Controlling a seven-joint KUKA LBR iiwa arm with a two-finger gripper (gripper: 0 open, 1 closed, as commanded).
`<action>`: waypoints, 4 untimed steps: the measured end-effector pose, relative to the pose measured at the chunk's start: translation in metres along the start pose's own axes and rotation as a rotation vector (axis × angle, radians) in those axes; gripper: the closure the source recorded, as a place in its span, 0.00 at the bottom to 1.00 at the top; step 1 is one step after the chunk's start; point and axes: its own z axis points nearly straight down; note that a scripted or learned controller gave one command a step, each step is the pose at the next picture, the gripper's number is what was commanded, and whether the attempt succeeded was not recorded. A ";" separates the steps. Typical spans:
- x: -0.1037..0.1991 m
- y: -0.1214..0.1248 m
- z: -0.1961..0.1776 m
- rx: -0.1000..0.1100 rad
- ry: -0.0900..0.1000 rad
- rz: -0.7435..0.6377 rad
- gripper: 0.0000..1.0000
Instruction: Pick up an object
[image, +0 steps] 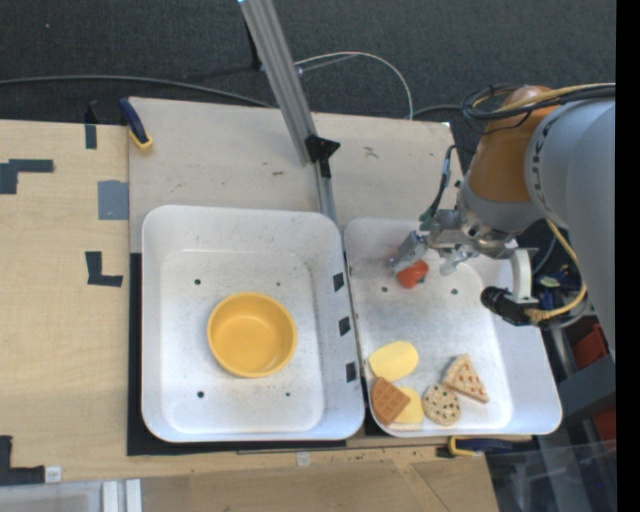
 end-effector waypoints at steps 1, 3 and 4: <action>0.001 -0.002 0.055 0.001 0.000 0.000 0.00; 0.004 -0.007 -0.019 -0.010 -0.001 0.000 1.00; 0.008 -0.009 -0.063 -0.009 0.000 0.000 1.00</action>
